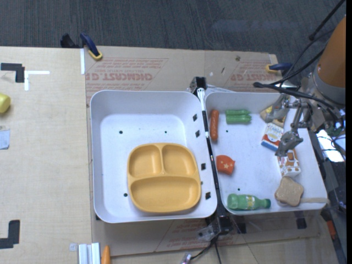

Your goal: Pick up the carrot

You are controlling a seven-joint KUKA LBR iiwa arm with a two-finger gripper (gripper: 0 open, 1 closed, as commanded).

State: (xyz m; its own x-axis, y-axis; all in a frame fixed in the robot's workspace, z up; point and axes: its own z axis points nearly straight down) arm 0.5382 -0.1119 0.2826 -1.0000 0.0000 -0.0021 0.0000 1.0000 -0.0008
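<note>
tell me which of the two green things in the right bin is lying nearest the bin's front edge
The green bottle, lying on its side along the front wall beside the bread slice. The other green item sits at the back, next to the carrot.

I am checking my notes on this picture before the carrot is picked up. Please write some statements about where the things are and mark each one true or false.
1. The carrot lies in the right bin, close to its left wall. True.
2. The yellow plate is in the right bin. False: it sits in the left bin.
3. The gripper is closed around the carrot. False: it hangs over the right part of the right bin, away from the carrot.
4. A green bottle lies on its side near the front of the right bin. True.
5. The slice of bread rests on the plate. False: it lies in the right bin's front right corner.
</note>
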